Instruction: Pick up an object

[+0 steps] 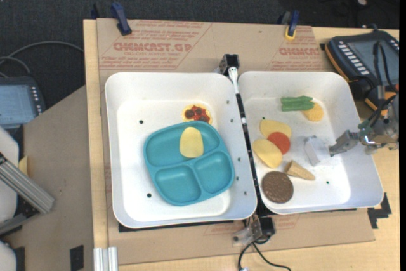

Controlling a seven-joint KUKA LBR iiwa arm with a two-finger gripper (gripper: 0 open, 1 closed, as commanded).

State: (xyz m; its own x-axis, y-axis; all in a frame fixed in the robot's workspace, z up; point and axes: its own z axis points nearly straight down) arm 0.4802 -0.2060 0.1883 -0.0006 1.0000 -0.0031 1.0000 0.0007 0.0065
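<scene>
Food pieces crowd the right bin (336, 89): a pale grey piece (312, 150) sits nearest the gripper (339, 144), which reaches in from three o'clock; I cannot tell its state. At the piece's seven o'clock lies a cone (299, 169), so a grasp risks nudging neighbours or skidding off the small piece.

Even, bright overhead light washes the white bins (127, 136) nearly flat, shadows faint, focus slightly soft, corners dimmer.
</scene>
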